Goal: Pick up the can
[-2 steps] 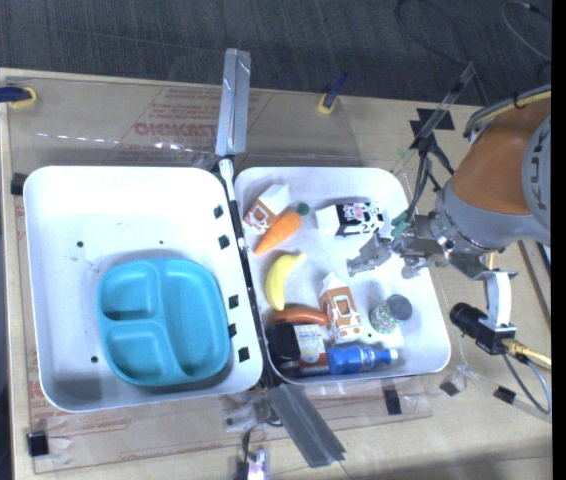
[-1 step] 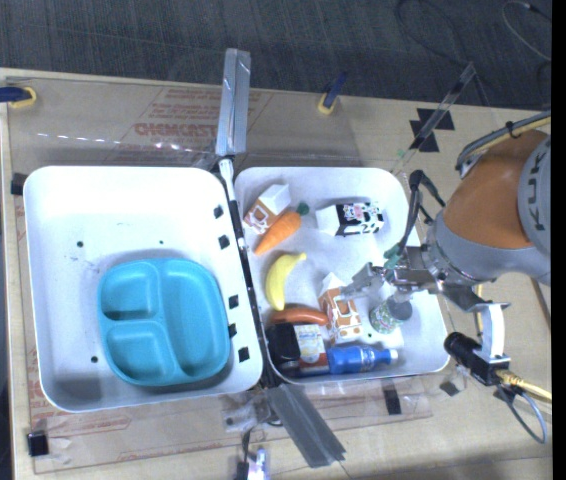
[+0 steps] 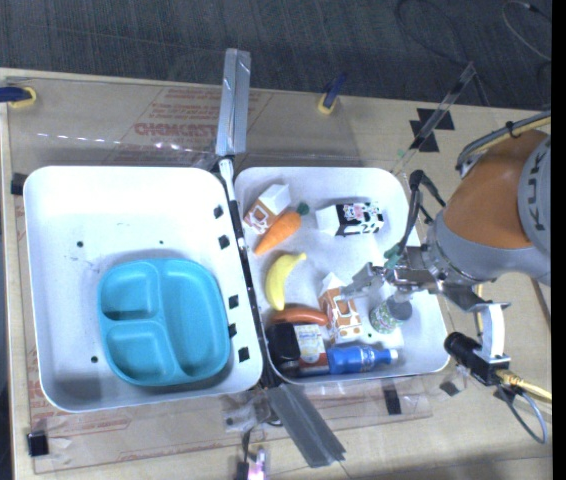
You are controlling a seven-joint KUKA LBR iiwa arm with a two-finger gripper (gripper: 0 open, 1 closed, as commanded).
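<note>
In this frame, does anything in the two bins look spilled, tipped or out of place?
Nothing looks spilled or broken. The right bin is crowded: a blue bottle lies on its side against the near wall, and a banana and carrot lie loose. The blue tray sits flat.

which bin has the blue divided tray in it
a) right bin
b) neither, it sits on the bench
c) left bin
c: the blue divided tray lies flat inside the left bin, while the right bin holds the banana, carrot and other items.
</note>
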